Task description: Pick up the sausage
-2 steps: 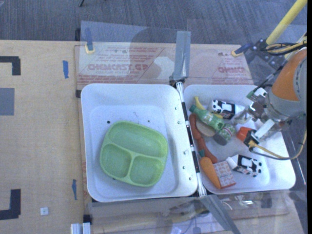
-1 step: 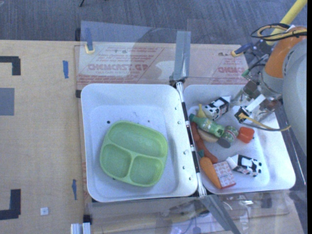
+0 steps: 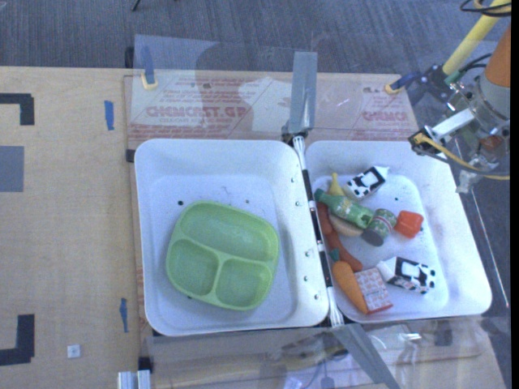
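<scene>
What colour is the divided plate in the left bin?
Light green, plain with no pattern; the divided plate shows clearly in the camera view.

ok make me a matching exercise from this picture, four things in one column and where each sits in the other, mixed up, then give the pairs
Things:
1. green divided plate
2. carrot
3. green bottle
4. orange-red toy

Places:
A. right bin, near front corner by the divider
B. left bin
C. right bin, right of the small can
D. right bin, upper middle, lying slanted

Pairs: 1-B, 2-A, 3-D, 4-C
</scene>
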### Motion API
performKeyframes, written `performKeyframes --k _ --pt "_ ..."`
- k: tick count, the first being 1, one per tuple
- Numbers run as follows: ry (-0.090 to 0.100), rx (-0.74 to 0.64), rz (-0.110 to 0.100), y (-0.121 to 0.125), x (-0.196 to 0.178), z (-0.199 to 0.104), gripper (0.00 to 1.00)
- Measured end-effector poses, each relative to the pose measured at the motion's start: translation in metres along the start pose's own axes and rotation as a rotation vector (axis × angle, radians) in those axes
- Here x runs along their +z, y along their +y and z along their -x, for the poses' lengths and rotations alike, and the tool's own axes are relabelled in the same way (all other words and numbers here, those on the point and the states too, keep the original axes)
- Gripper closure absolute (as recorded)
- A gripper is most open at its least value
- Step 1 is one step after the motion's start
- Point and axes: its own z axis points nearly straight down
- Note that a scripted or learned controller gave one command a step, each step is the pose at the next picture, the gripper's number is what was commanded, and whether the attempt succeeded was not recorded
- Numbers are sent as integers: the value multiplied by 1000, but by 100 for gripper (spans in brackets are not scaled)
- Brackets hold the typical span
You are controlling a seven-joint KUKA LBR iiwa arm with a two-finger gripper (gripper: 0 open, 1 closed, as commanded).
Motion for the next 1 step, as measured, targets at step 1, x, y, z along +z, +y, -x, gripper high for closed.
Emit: performKeyframes --k 1 --pt "1 -31 -1 -20 153 41 0"
